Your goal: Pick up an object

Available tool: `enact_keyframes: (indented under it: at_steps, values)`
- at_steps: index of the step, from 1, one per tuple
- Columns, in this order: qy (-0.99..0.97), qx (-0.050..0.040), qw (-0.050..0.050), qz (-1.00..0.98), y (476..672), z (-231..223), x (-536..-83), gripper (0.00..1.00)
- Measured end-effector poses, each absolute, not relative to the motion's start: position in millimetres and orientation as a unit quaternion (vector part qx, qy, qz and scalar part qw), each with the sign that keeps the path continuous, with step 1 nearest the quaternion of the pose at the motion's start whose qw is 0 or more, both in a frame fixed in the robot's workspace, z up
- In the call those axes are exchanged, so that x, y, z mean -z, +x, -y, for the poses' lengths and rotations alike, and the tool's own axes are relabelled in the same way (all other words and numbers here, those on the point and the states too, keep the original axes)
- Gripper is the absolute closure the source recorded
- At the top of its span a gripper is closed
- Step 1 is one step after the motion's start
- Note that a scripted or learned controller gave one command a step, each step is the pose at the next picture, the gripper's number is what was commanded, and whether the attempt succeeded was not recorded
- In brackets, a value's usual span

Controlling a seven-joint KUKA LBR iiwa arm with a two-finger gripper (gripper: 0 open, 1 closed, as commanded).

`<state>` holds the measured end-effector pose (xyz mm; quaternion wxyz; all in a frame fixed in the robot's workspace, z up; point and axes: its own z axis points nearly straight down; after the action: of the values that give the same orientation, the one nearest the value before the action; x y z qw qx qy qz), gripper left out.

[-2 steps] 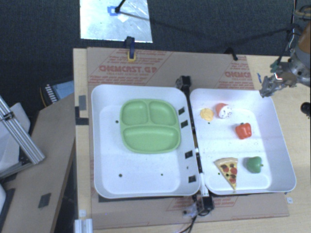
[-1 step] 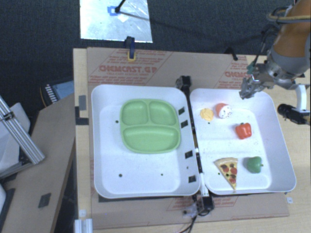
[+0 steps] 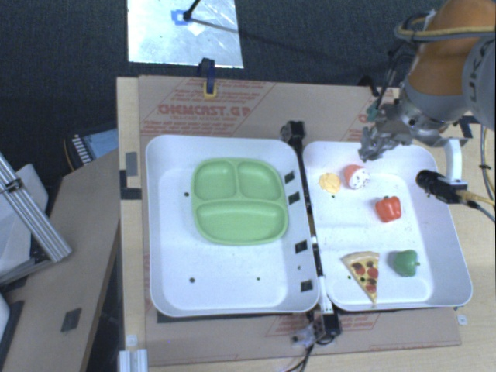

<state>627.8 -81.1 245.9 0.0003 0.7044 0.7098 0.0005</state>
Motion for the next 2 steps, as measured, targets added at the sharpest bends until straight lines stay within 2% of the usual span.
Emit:
enact_keyframes:
  at_steps: [2]
  values:
    - [0.704, -0.0006, 0.000, -0.710, 625.5, -16, -229, 1.00]
